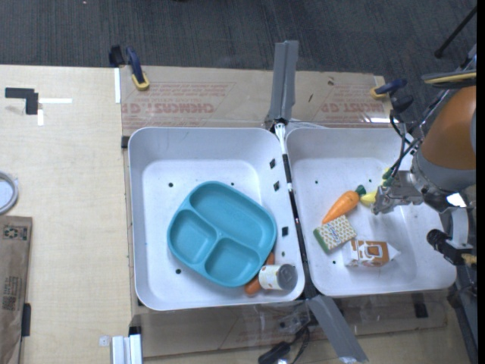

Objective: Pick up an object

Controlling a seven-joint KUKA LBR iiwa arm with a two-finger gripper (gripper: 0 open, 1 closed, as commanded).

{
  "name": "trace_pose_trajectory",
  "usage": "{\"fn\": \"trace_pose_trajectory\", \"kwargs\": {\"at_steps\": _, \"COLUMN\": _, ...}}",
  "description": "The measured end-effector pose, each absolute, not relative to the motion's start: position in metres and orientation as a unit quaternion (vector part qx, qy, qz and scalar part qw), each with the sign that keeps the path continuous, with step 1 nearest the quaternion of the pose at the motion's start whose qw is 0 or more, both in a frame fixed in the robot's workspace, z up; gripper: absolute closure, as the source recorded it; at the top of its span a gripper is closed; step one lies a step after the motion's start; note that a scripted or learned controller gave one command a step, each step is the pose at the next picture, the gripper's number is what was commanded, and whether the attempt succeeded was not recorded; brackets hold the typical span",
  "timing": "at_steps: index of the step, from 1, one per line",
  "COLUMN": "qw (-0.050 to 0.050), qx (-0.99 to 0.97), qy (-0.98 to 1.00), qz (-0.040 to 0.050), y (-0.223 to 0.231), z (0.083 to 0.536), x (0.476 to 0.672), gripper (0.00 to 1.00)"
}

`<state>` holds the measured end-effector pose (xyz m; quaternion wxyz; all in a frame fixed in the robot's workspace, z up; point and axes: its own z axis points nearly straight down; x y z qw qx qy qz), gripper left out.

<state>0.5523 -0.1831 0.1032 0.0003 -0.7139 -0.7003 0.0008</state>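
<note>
One carrot (pixel 339 206) lies diagonally, tip lower-left; end effector (pixel 381 202) grip state unclear.

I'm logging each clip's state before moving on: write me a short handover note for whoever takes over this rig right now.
Gripper: low in the right bin, near its right side, by a small yellow item; finger state unclear, nothing visibly held.
Right bin also holds a toy carrot, a green-edged sponge and a small carton.
Left bin: blue divided plate, with a small can lying at its lower right edge.
Done: arm is down among the objects. Left: grasp one and lift it; no pick is confirmed.
</note>
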Motion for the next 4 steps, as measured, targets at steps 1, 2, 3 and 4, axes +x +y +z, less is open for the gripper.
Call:
{"fn": "trace_pose_trajectory", "kwargs": {"at_steps": 1, "qw": 0.000, "qx": -0.714, "qy": -0.700, "qz": 0.0009, "y": -0.183, "z": 0.103, "x": 0.552, "gripper": 0.00}}
{"fn": "trace_pose_trajectory", "kwargs": {"at_steps": 2, "qw": 0.000, "qx": -0.662, "qy": -0.749, "qz": 0.0006, "y": -0.108, "z": 0.091, "x": 0.580, "gripper": 0.00}}
{"fn": "trace_pose_trajectory", "kwargs": {"at_steps": 3, "qw": 0.002, "qx": -0.698, "qy": -0.716, "qz": 0.0027, "y": -0.134, "z": 0.090, "x": 0.655, "gripper": 0.00}}
{"fn": "trace_pose_trajectory", "kwargs": {"at_steps": 4, "qw": 0.000, "qx": -0.665, "qy": -0.747, "qz": 0.0004, "y": -0.093, "z": 0.092, "x": 0.597, "gripper": 0.00}}
